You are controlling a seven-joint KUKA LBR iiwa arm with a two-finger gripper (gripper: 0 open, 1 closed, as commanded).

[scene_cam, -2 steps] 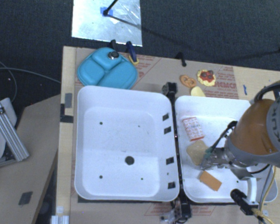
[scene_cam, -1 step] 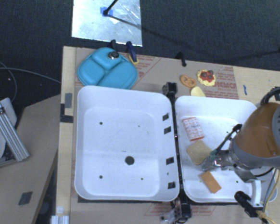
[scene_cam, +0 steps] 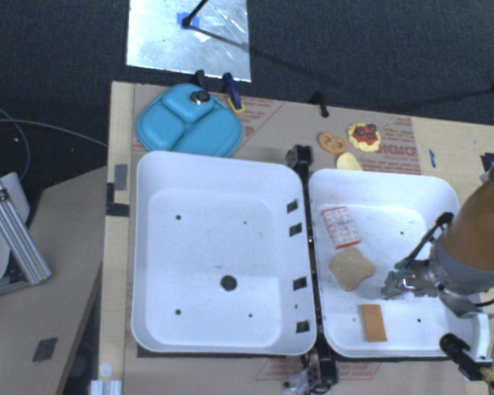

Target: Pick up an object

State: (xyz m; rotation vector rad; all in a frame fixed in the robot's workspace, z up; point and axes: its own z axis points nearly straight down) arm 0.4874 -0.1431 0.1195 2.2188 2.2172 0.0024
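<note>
Two white bins sit side by side on the bench. The right bin [scene_cam: 439,195] carries three things. A beige bread slice [scene_cam: 351,268] lies near the bin's middle, toward its left wall. A card [scene_cam: 340,226] with red print lies just behind the slice, nearer the back-left corner. An orange-brown block [scene_cam: 373,322] lies close to the front edge, apart from the slice and in front of it.

The arm [scene_cam: 482,236] comes in over the right edge of this bin, its orange band above the grey wrist. The gripper [scene_cam: 396,283] points left and sits low over the bin floor, to the right of the slice and behind the block. The slice is just beside the fingertips, with a narrow strip of white floor showing between them; the block is a little farther off, toward the front edge. Nothing is seen between the fingers. Whether the jaws stand apart or together I cannot tell, as the metal tips blur together at this angle.

The left bin [scene_cam: 159,177] has a small dark spot on its floor. Behind it, on the bench's back edge, rests a blue tray [scene_cam: 190,123].
</note>
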